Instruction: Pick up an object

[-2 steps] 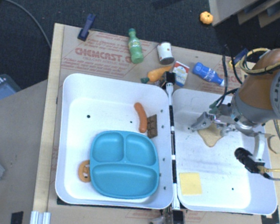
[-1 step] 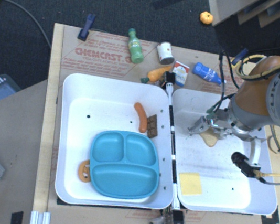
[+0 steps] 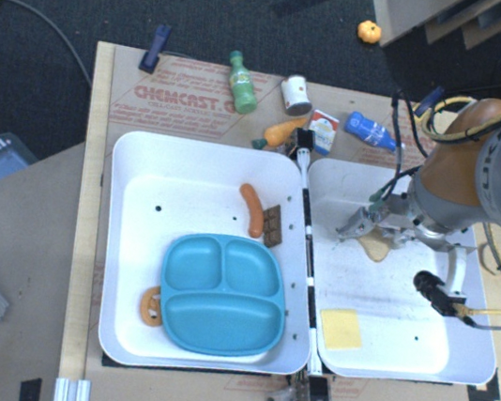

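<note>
Gripper [image 3: 372, 227] low in the right bin [image 3: 452, 357], over a tan object [image 3: 375, 249]; cannot tell how it stands.

Far left of the gripper, in the left bin [image 3: 133, 223]: a blue 3-compartment tray [image 3: 220, 295], with a pretzel [image 3: 151, 306] touching its left edge. Nearer on the left, just above the tray: an orange sausage [image 3: 251, 208] and a brown block [image 3: 272, 226] side by side. Beyond the bins, up and left of the gripper: a green bottle [image 3: 242, 83], a small can [image 3: 296, 94], a carrot [image 3: 281, 133] and a blue bottle [image 3: 372, 130]. Directly beneath the gripper: the tan object, partly hidden. Below it: a yellow square [image 3: 340, 329] flat on the bin floor.
</note>
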